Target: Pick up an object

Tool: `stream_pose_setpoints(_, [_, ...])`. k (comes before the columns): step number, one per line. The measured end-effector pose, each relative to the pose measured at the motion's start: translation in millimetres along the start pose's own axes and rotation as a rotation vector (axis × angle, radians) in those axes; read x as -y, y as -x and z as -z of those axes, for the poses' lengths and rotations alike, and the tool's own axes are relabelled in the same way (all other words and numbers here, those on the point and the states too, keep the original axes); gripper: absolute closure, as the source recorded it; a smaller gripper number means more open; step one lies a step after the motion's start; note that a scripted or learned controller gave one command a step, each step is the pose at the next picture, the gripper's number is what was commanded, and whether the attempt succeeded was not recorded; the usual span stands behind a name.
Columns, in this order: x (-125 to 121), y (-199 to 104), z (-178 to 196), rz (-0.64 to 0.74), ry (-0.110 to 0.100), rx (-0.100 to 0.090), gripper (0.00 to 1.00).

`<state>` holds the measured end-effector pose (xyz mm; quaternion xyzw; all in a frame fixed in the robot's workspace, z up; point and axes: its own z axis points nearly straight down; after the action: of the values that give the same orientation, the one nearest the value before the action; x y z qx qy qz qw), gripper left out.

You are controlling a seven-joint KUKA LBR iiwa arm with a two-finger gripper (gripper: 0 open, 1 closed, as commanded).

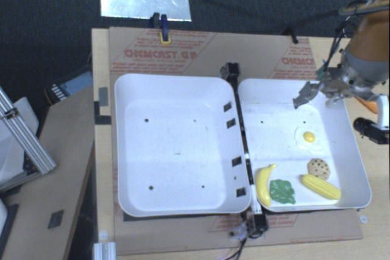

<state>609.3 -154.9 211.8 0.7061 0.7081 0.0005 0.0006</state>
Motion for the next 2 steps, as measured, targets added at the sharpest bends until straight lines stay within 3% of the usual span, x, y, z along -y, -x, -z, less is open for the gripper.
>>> stream_pose_setpoints(1, [5.4,-71.6,145.1,0.010,0.017,0.000,0.00])
stream_pose_setpoints(2, [3.0,-115.0,224.2,0.008,0.011,-0.001,0.00])
